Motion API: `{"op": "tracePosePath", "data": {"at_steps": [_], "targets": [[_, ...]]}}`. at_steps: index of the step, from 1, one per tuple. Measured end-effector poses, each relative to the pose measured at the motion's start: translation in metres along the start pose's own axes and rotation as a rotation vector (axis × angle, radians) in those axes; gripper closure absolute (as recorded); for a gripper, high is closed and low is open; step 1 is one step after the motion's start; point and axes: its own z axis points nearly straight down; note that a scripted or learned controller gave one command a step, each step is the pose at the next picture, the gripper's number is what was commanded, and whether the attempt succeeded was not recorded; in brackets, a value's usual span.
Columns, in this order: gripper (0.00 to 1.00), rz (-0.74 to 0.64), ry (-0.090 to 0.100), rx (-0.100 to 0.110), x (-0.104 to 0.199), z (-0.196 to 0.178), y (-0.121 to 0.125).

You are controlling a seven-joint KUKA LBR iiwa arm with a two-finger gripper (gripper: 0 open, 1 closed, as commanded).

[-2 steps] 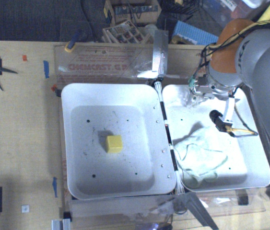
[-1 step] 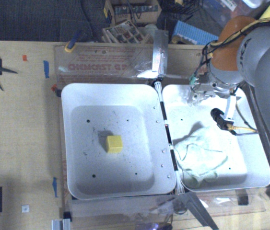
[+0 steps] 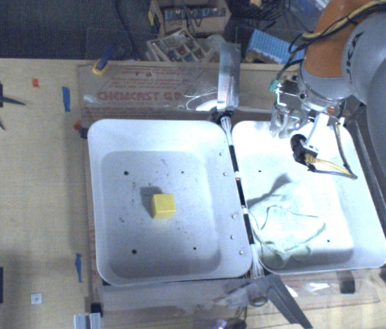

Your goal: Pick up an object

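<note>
Camera view is showing the arm reaching in from the right and hanging over the far edge of the right bin. That bin is glaring white, with a pale crumpled thing, perhaps cloth or thin plastic, lying toward its near side. The left bin is carrying a yellow block near its middle, well apart from every wall. The gripper is hovering above the right bin's far left corner, and nothing is sitting between its fingers; whether they are apart or together I cannot tell.

The block is looking nearly cubic, so it is offering no clear long axis; its faces are lying roughly square to the bin walls, only slightly turned.

As a judgement, the risk is lying in the target choice. Closing on the pale thing could be catching only a fold that slips free, and the glare could be hiding its edges. Going for the block is meaning a crossing over the divider, and an off-centre close could be nudging it aside.
</note>
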Motion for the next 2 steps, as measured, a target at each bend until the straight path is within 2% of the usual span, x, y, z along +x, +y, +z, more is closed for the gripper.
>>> {"op": "tracePosePath", "data": {"at_steps": [1,2], "targets": [[1.00,-0.044,0.001,0.001,-0.056,0.091,0.014],[1.00,0.064,0.001,0.001,-0.024,0.042,0.002]]}}
